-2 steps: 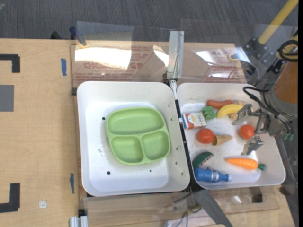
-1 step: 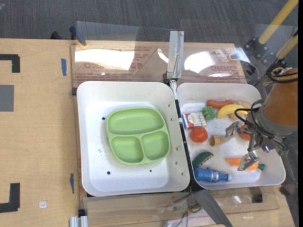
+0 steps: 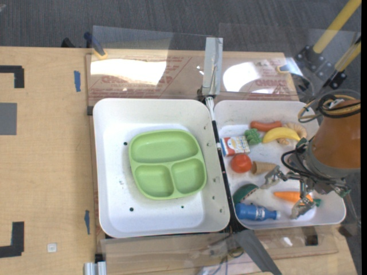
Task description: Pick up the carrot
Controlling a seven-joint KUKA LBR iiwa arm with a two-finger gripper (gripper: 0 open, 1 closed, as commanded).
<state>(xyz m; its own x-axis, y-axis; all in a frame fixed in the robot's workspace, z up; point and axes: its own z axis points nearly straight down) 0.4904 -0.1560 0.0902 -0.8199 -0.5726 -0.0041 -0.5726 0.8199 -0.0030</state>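
The carrot (image 3: 286, 196), small and orange, lies on the floor of the right bin (image 3: 332, 213) near its front right corner. My gripper (image 3: 287, 193) hangs low right over it, below the orange wrist band. It is open, with one metal finger (image 3: 271, 179) to the carrot's upper left and the other to its lower right. The carrot lies in the gap between them and rests on the bin floor. The arm hides the bin's right side.
Close to the carrot are a blue bottle (image 3: 256, 212), a dark green item (image 3: 246, 191), a red tomato (image 3: 241, 163) and a beige piece (image 3: 265, 168). Further back lie a carton (image 3: 235, 145), broccoli (image 3: 253, 136) and a banana (image 3: 281, 134). The left bin (image 3: 109, 153) holds a green divided plate (image 3: 167, 163).
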